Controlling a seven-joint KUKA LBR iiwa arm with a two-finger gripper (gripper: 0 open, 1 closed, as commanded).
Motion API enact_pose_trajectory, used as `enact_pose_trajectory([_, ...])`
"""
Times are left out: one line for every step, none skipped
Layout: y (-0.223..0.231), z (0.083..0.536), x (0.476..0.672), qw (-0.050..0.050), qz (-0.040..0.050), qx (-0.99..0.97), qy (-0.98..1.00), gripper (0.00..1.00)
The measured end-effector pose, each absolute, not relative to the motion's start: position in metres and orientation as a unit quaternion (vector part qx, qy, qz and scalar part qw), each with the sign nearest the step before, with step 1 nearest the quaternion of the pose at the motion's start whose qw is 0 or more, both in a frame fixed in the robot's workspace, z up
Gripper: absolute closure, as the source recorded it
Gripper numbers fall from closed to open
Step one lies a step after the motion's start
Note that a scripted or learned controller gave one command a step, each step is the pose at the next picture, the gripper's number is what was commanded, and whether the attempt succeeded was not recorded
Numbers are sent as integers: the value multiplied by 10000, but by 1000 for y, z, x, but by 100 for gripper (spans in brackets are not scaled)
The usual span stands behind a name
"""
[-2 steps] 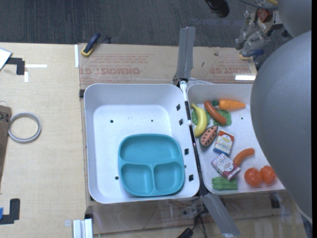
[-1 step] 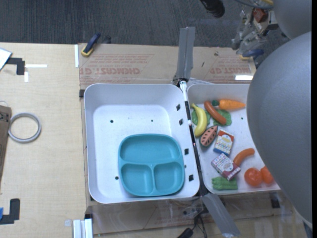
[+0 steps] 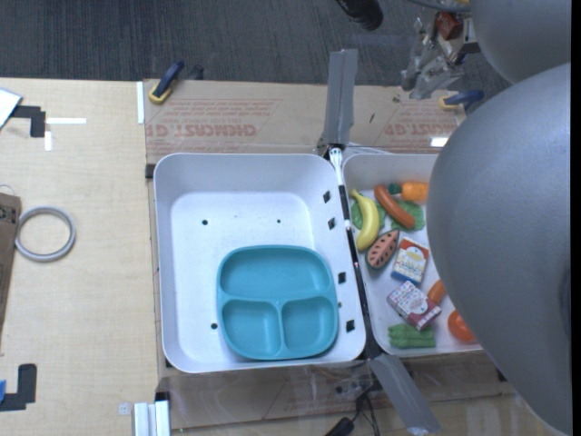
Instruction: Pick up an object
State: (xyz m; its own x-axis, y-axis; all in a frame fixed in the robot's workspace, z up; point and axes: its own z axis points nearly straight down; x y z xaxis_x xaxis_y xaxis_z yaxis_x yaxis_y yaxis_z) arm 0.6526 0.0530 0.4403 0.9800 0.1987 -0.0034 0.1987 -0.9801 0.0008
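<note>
The right bin [image 3: 386, 160] holds several toy foods: a yellow banana [image 3: 366, 221], a red sausage [image 3: 393, 205], an orange [image 3: 415, 190], a watermelon slice [image 3: 382, 248], a white carton [image 3: 410, 263], a pink box [image 3: 415, 304] and a green piece [image 3: 411, 336]. An orange-red piece [image 3: 459, 327] is partly hidden by the arm. A teal divided plate [image 3: 277, 302] lies in the left bin [image 3: 163, 243]. My gripper [image 3: 428, 69] hangs high at the top right, beyond the far rim of the right bin and apart from every object. The grey arm body covers the right half of that bin.
A roll of grey tape [image 3: 44, 233] lies on the wooden bench at the left. Brown cardboard [image 3: 236, 116] sits behind the bins with a blue and yellow clamp [image 3: 166, 80] on its corner. A grey post [image 3: 341, 98] rises between the bins at the back.
</note>
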Motion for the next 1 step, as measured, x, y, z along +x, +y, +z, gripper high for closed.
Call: enact_pose_trajectory([-37, 440, 626, 8, -36, 9949, 1004, 100])
